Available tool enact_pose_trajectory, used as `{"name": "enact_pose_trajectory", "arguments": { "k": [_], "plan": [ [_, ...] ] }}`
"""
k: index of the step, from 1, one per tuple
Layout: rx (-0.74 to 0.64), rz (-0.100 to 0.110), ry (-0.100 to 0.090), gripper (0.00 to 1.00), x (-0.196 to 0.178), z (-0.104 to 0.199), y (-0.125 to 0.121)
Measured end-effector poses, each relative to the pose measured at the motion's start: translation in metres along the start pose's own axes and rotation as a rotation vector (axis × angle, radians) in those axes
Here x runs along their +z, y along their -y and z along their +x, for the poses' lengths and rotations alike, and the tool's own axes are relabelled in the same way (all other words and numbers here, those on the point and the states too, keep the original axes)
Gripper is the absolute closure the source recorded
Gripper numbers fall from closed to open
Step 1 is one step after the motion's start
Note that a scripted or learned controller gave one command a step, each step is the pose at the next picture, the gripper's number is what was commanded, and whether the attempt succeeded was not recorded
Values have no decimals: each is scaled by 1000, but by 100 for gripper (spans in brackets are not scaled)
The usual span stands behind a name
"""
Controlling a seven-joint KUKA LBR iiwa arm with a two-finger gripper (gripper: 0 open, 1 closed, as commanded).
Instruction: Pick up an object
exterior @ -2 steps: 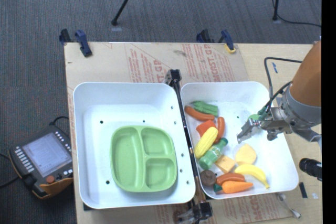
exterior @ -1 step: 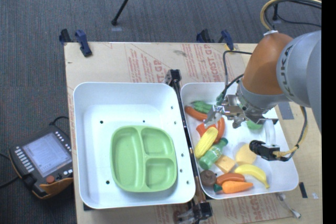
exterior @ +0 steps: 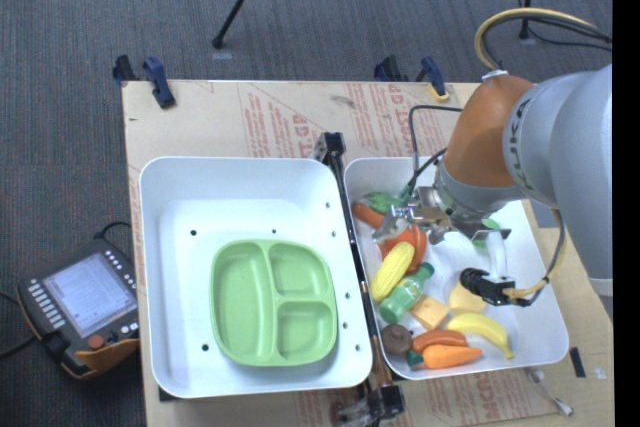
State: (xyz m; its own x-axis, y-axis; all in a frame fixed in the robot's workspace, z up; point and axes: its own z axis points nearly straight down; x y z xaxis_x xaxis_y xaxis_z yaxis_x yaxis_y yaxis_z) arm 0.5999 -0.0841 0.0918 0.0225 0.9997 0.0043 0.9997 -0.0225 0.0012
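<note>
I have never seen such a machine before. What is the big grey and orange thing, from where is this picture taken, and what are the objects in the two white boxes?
The grey and orange thing is a robot arm, reaching in from the right. Its gripper hangs low over the right bin; whether it holds anything cannot be told from here. The one camera is fixed above the bench and looks down at a slant. The left bin holds a green divided plate. The right bin holds toy food: a corn cob, a banana, carrots, a green bottle and more. The device at far left looks like a control pad.
</note>
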Motion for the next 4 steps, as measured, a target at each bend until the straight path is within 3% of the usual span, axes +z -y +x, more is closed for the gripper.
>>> {"name": "enact_pose_trajectory", "arguments": {
  "k": [1,2,3,4],
  "plan": [
    [3,-3,-1,100,-11,0,-1],
    [4,-3,0,0,-11,0,-2],
    [147,8,3,0,6,-3,65],
    [100,5,3,0,5,-3,17]
  ]
}}
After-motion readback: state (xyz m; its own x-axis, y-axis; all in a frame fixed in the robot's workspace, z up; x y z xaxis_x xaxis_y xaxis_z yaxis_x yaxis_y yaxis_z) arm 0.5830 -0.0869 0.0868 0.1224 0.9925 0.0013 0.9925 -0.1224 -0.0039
